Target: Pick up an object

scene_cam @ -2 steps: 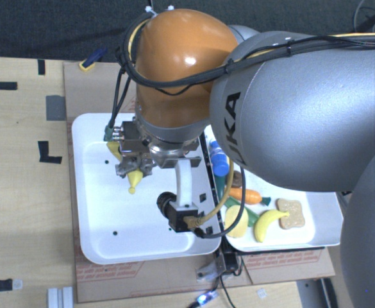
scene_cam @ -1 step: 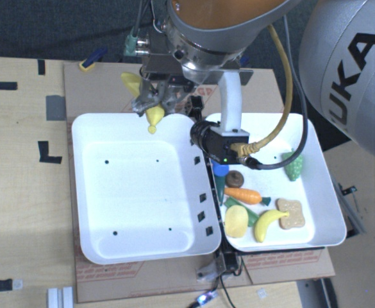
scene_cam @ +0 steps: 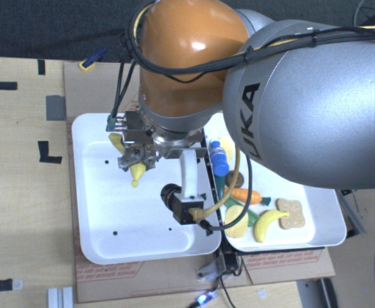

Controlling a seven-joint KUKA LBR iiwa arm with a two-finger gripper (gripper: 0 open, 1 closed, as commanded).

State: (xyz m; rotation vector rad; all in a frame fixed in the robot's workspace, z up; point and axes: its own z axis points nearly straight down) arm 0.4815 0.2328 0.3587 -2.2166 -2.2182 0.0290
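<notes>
My gripper (scene_cam: pixel 138 161) hangs over the far part of the left white bin (scene_cam: pixel 88 204), under the big orange and grey arm. A yellow, banana-like object (scene_cam: pixel 138 171) sits between its dark fingers, with the pointed tip sticking out below and another yellow end (scene_cam: pixel 116 141) showing at the upper left. The fingers are shut on it. The arm's body hides the far edge of both bins.
The right bin (scene_cam: pixel 328 233) holds a blue bottle (scene_cam: pixel 218 160), an orange carrot (scene_cam: pixel 245 196), a yellow banana (scene_cam: pixel 268 224), a slice of toast (scene_cam: pixel 291 213) and a pale yellow piece (scene_cam: pixel 236 217). A black fitting (scene_cam: pixel 176 203) on the arm hangs near the divide between the bins.
</notes>
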